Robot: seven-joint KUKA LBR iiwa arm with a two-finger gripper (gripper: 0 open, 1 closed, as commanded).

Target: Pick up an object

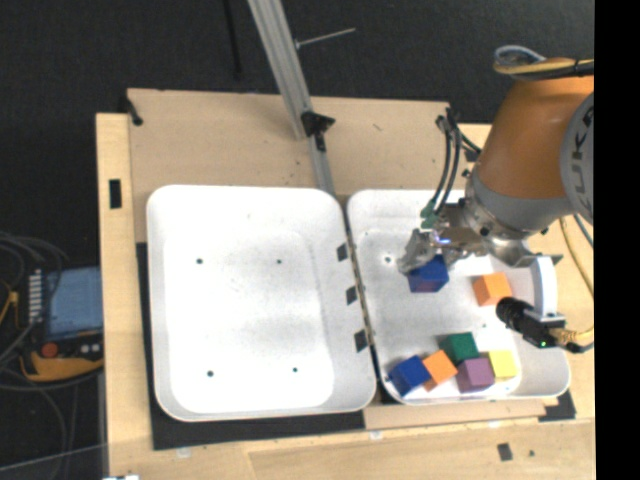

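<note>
The bench (230, 133) carried two white bins side by side. The left bin (250, 298) was beside the right bin (385, 218), which the arm (530, 148) reached over. The gripper (425, 253) hung above the right bin's middle, and a dark blue cube (429, 275) sat between its fingers, gripped there. An orange block (491, 288) lay near it. Along the near wall lay a blue block (409, 373), an orange block (439, 367), a green block (461, 348), a purple block (475, 373) and a yellow block (503, 364).
</note>
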